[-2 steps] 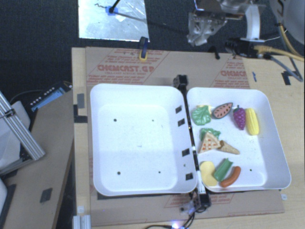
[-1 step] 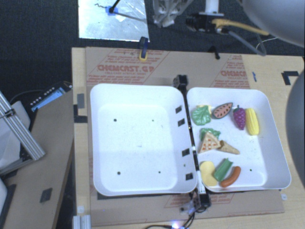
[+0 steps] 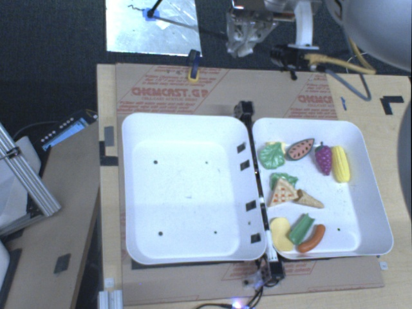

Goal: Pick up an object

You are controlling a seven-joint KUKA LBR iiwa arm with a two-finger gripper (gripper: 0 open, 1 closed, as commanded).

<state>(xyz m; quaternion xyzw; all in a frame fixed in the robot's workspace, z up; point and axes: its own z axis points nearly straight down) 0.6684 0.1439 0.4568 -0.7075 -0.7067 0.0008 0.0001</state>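
Bench's right bin [image 3: 367, 172], toy food [image 3: 302, 185], well below raised gripper [image 3: 243, 40].

The right bin [image 3: 370, 192] holds toy foods lying flat: lettuce [image 3: 271, 154], a watermelon slice [image 3: 300, 149], purple grapes [image 3: 323, 159] and yellow corn [image 3: 340, 163] along the far side. Mid-bin lie a pizza slice [image 3: 282, 192] and a cone [image 3: 309, 200]. Nearest are a yellow piece [image 3: 280, 234], a green pepper [image 3: 300, 228] and a sausage [image 3: 311, 238], touching.

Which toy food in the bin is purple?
The bunch of grapes in the right bin. It is the one purple toy, lying between the watermelon slice and the yellow corn cob.
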